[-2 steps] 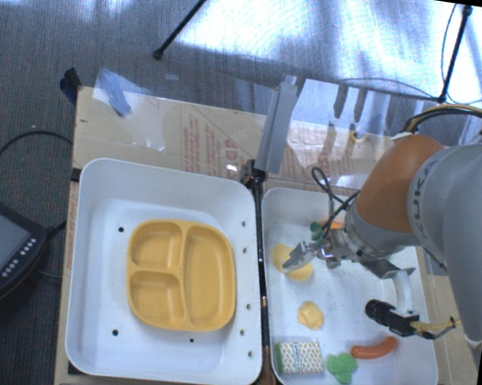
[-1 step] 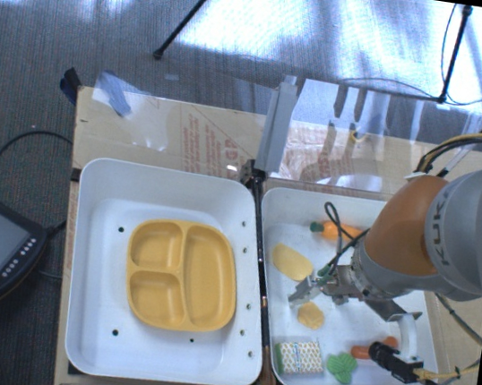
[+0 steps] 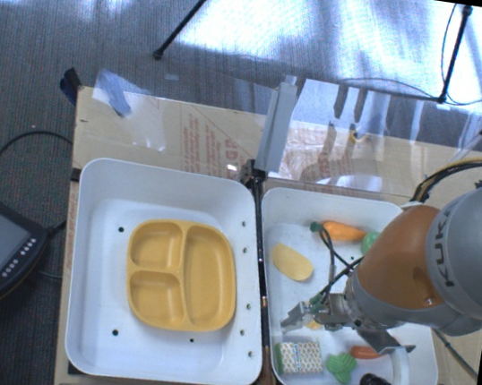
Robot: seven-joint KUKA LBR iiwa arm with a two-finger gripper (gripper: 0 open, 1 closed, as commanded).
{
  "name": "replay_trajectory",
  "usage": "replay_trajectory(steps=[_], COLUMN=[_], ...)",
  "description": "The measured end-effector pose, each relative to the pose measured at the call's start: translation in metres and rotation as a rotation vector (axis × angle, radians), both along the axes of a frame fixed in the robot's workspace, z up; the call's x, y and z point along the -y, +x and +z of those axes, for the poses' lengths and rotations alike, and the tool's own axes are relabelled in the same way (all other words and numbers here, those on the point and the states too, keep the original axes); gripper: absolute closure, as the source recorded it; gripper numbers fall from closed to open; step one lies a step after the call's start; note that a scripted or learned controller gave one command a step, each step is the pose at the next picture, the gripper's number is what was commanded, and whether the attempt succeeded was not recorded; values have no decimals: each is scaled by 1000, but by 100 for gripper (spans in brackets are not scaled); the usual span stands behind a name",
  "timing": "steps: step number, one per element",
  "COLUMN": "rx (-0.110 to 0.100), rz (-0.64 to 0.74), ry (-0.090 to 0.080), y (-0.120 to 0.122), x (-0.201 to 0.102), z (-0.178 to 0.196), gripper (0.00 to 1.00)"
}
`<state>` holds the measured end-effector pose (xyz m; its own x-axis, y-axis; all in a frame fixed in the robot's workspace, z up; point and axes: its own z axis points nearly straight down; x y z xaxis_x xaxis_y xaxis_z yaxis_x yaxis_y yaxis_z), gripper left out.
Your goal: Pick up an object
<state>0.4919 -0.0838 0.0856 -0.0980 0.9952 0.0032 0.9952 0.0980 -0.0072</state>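
two white bins [image 3: 98, 210], one yellow divided plate [image 3: 181, 275], one carrot [image 3: 342, 231], one pale potato [image 3: 292, 262], one sponge [image 3: 299, 357], and one green toy [image 3: 341, 368].

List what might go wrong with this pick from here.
1. The gripper sits low in the right bin among several small items: the waffle-like block, a green piece and a red piece. It could nudge them instead of grasping one.
2. The arm's bulk hides part of the bin, so a grasp is hard to confirm.
3. The potato-shaped piece looks smooth and may slip.
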Motion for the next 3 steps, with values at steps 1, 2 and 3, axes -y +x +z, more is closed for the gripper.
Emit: replay_trajectory(steps=[1,2,3], rx=[3,2,2], rz=[-96,60,57], ry=[-2,0,1], y=[62,22,23], x=[15,14,15], z=[1,0,10], gripper=[0,0,100])
